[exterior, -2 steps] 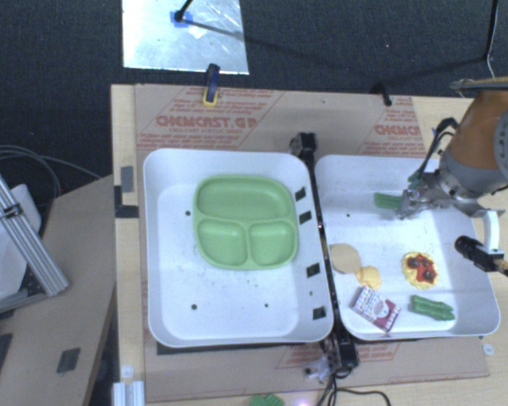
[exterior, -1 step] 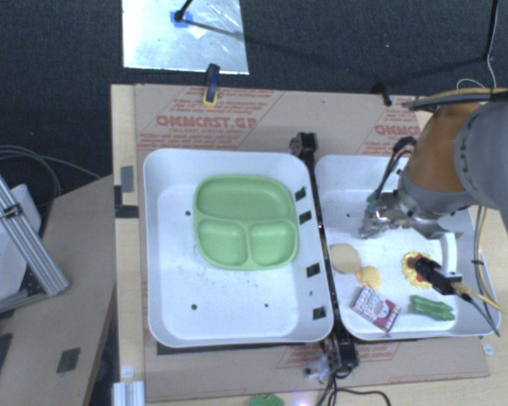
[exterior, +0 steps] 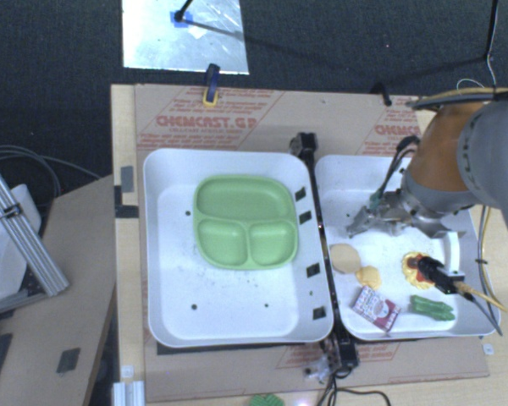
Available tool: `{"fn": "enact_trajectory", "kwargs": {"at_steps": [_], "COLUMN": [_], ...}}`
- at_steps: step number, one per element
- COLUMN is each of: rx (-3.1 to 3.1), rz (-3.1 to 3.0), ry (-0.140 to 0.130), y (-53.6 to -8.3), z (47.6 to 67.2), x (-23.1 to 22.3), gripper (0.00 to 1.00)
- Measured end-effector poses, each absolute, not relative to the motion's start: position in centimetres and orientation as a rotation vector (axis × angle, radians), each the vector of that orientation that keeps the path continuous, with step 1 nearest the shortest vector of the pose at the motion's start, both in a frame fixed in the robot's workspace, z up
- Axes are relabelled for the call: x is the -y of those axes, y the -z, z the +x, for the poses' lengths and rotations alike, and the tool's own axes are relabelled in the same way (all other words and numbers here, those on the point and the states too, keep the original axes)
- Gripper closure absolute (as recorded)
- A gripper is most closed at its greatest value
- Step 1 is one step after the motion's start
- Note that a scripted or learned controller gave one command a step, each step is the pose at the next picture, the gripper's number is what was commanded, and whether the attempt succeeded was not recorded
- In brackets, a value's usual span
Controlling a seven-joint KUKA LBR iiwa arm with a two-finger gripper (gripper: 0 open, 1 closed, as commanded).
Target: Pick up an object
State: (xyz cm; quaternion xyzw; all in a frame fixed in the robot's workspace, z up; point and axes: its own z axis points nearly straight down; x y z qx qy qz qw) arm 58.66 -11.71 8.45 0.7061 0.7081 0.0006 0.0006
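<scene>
My gripper (exterior: 358, 223) hangs low over the middle of the right bin (exterior: 347, 174), reaching in from the right. Just below it lie a beige round piece (exterior: 344, 257) and a small yellow piece (exterior: 368, 276), both apart from the gripper. A maroon and white packet (exterior: 375, 308) rests near the bin's front edge. A green toy vegetable (exterior: 432, 308) lies at the front right, and a yellow and red item (exterior: 414, 266) sits beside the wrist, partly hidden.
The left bin (exterior: 165, 227) holds a green divided plate (exterior: 244, 222). A black-clipped divider (exterior: 315, 227) runs between the two bins. Bare floor shows in the far part of the right bin.
</scene>
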Motion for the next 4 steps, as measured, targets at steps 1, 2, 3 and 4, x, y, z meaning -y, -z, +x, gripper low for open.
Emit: {"fn": "enact_trajectory", "kwargs": {"at_steps": [1,2,3,4], "rx": [-2.217,-2.221,-2.225,-2.216], "rz": [2.222,2.223,2.207,2.205], "ry": [-0.001,0.002,-0.005,-0.011], "y": [-8.5,-9.3,-8.6,-17.3], "z": [58.2,53.4,53.4,60.7], "x": [17.9,17.7,10.4,14.3], "gripper": [0.0,0.0,0.0,0.0]}}
